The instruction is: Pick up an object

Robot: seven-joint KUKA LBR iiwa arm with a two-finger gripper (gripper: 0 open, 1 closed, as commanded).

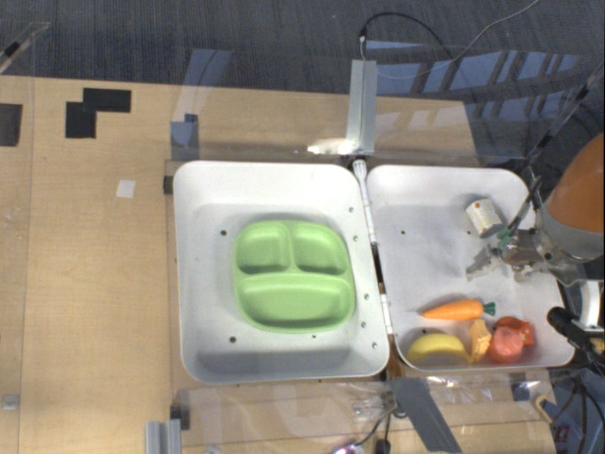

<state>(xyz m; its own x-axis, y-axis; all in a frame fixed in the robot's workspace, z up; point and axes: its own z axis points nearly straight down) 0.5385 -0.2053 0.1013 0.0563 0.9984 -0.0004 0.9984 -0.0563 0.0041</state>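
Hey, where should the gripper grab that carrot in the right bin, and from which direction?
Probably the carrot's thick orange middle, coming straight down from above. It lies flat and lengthwise across the right bin, green top toward the arm, so fingers closing across its narrow width should seat well. Bare bin floor lies on its far side; the banana sits close on the near side, so keep to the middle.

A: What's in the right bin [416,206]?

B: A small white cylinder [481,216], tipped on its side near the far right corner. Along the near edge, an orange carrot [456,310] with a green tip lies flat.

A: And below the carrot?

B: A yellow banana [439,347], a yellow-orange wedge [479,340] and a red fruit [511,340], clustered together, touching.
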